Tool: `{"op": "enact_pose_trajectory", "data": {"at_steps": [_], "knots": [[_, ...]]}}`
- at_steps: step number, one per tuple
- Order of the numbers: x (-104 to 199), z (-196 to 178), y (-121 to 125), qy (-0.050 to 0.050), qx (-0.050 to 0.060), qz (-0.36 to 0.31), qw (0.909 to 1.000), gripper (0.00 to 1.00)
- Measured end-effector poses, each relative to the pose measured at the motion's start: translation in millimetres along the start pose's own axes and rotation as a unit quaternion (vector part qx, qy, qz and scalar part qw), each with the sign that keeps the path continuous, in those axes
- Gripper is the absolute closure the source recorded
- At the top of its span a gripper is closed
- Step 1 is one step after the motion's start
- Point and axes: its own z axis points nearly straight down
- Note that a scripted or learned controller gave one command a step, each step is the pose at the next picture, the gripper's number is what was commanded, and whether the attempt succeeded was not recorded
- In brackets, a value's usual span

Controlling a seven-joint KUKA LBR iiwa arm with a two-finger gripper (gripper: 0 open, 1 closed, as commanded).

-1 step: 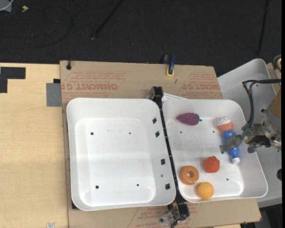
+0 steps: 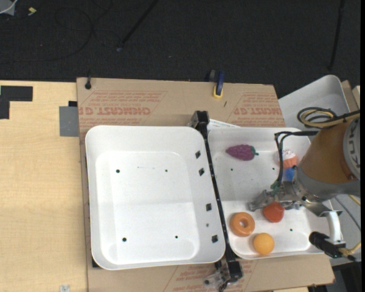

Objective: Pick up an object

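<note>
The right bin (image 2: pixel 261 142) holds a purple grape-like bunch (image 2: pixel 241 152) near its back. At its front lie an orange ring (image 2: pixel 242 223), an orange ball (image 2: pixel 263 243) and a red round object (image 2: pixel 273 212). My gripper (image 2: pixel 274 201) reaches in from the right and is low in the bin, right over the red object and touching or nearly touching its top. The grey arm with its orange band (image 2: pixel 327 157) covers the bin's right side.
The left bin (image 2: pixel 103 163) sits beside it, parted by a black clamp bar (image 2: pixel 208 187). Both rest on cardboard (image 2: pixel 140 105) on a wooden bench. A black cable (image 2: pixel 292 135) loops by the wrist.
</note>
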Motion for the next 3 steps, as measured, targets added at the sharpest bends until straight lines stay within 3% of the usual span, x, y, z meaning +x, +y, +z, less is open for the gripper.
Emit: {"op": "enact_pose_trajectory", "data": {"at_steps": [1,2,3], "knots": [[-2.5,-16.8,-1.1,0.001,0.000,0.004,1.0000,1.00],[31.9,-15.2,45.6,0.000,-0.001,-0.001,1.0000,1.00],[91.4,-108.8,39.2,0.000,0.000,0.000,1.0000,1.00]]}}
